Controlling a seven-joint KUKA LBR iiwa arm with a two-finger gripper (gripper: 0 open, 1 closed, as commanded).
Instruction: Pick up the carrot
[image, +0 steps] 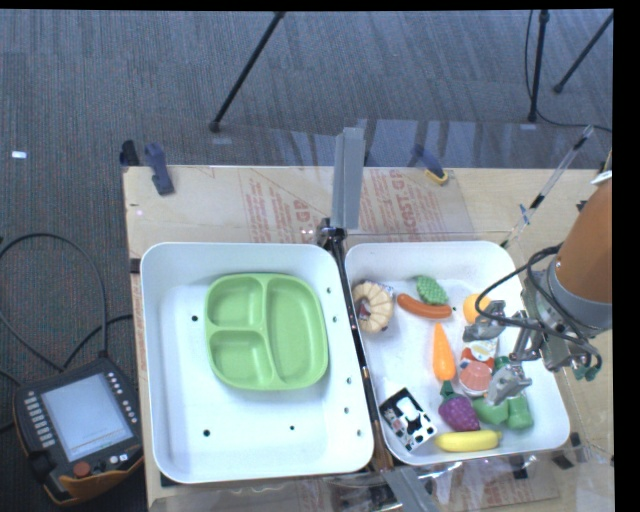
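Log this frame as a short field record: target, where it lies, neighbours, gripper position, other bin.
target: carrot, lying free on the bin floor, not held
bin: right bin
neighbours: hot dog above, grapes and banana below
gripper: gripper over the right bin, right of the carrot, above the toys there
other bin: left bin holds a green divided plate

Single fixed view from above the bench (290, 205), tilted down at a slant. Far enough back to take in both white bins whole: left bin (170, 400) and right bin (500, 260) side by side across the middle. Beyond the bench's far edge, grey floor and tripod legs (245, 70) along the top. Arm (595, 250) entering from the right edge. Pendant (80, 425) at lower left, on the floor.
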